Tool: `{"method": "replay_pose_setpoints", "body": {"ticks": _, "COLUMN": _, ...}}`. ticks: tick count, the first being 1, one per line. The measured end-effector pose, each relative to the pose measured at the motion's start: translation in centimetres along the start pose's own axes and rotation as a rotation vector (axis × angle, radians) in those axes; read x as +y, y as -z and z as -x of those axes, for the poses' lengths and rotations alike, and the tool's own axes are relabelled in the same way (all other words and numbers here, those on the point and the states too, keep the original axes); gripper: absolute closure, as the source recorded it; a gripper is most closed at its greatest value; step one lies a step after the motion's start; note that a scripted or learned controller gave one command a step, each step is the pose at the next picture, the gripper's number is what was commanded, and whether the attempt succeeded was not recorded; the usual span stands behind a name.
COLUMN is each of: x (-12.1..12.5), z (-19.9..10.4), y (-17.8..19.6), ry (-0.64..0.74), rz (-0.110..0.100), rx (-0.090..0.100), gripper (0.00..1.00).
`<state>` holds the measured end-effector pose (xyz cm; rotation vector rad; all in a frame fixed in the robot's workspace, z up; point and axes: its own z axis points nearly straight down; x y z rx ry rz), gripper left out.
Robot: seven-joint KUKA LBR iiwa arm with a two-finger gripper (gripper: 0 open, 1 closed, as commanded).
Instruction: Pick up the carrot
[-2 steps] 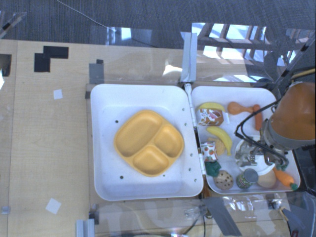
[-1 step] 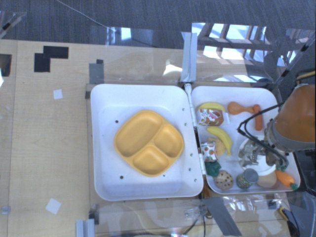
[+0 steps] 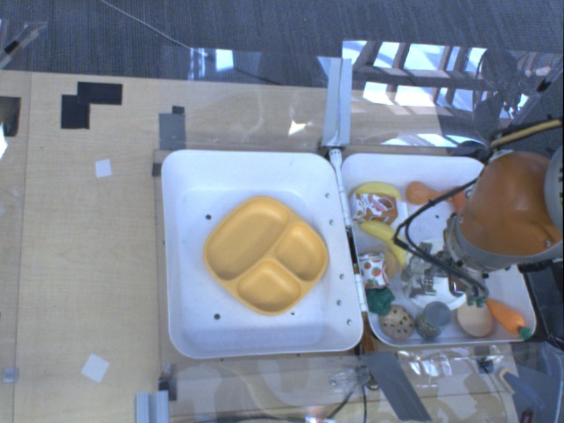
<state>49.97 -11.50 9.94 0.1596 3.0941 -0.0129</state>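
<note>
The grey arm with its orange band (image 3: 509, 203) reaches in from 3 o'clock and hangs over the right-hand shallow white bin (image 3: 414, 170). Its metal two-finger gripper (image 3: 429, 278) sits low over the middle of that bin, and whether it is spread or closed I cannot tell, since the metal parts blur together there. Nothing is seen held in it.

The small orange carrot with a green tip (image 3: 509, 316) lies at the bin's 4 o'clock corner, tilted, just beside a pale beige egg-shaped piece (image 3: 475, 320) at its 9 o'clock side. The carrot is near the gripper but apart from it, toward 4 o'clock of it.

Other items crowd the same bin: a yellow banana (image 3: 381, 233), a printed can (image 3: 374, 206) at 11 o'clock, a second small printed can (image 3: 374, 270), a dark green piece (image 3: 381, 300), a brown speckled cookie (image 3: 397, 322), a grey round piece (image 3: 433, 319), and an orange rounded piece (image 3: 420, 191) at 12 o'clock.

The left-hand white bin (image 3: 185, 263) holds a yellow plastic plate with 3 compartments (image 3: 266, 253), sitting centrally and turned at a slant.
</note>
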Motion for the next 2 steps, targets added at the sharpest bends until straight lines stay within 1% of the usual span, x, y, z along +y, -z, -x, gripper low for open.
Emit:
{"method": "replay_pose_setpoints", "body": {"ticks": 1, "x": -3.7, "z": 0.0, "y": 0.2, "ry": -0.014, "rz": 0.003, "rx": 0.015, "gripper": 1.00}}
{"method": "replay_pose_setpoints", "body": {"ticks": 2, "x": 2.1, "z": -0.2, "y": 0.0, "ry": -0.145, "rz": 0.001, "rx": 0.000, "gripper": 1.00}}
